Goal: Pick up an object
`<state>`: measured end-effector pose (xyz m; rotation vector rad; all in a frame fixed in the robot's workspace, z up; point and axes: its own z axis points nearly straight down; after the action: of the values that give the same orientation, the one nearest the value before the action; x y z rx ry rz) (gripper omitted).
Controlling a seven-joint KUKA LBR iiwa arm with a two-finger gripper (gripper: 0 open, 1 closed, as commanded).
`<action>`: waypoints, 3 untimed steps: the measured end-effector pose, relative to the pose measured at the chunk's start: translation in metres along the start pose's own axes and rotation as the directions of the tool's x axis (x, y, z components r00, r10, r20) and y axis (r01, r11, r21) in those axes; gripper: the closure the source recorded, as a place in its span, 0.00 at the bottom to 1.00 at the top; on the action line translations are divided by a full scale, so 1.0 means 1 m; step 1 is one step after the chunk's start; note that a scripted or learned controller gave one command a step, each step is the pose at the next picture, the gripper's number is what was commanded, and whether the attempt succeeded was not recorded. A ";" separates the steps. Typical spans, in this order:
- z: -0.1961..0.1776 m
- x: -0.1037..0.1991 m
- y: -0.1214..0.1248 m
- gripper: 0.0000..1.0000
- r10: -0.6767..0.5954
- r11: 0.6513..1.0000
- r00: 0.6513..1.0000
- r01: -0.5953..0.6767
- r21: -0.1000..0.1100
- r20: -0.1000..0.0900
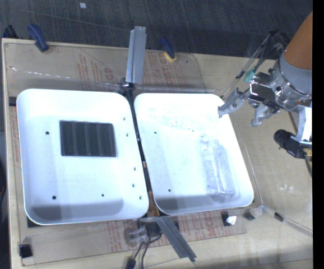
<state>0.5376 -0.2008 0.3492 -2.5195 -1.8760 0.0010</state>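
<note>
Right bin (151, 150), clear plastic bottle (218, 170), lying flat

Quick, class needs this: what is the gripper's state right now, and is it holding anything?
Gripper: open, holding nothing, at the right bin's upper right rim.

You are looking at a robotics lab: a plywood table (274, 178) on dark carpet (151, 10), its clear sheet held down by blue clamps (37, 38), carries two white bins (33, 116) split by a metal rail (135, 55), cables (257, 58) trailing toward the arm (296, 66).
</note>
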 end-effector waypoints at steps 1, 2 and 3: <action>0.040 -0.004 -0.008 0.00 -0.007 1.000 1.000 0.007 0.002 0.001; -0.034 0.020 -0.004 0.00 -0.081 0.997 0.997 0.081 -0.002 0.000; -0.039 0.080 0.005 0.00 0.002 1.000 1.000 -0.002 -0.002 0.000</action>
<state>0.5649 -0.1254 0.3882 -2.5223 -1.8749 0.0002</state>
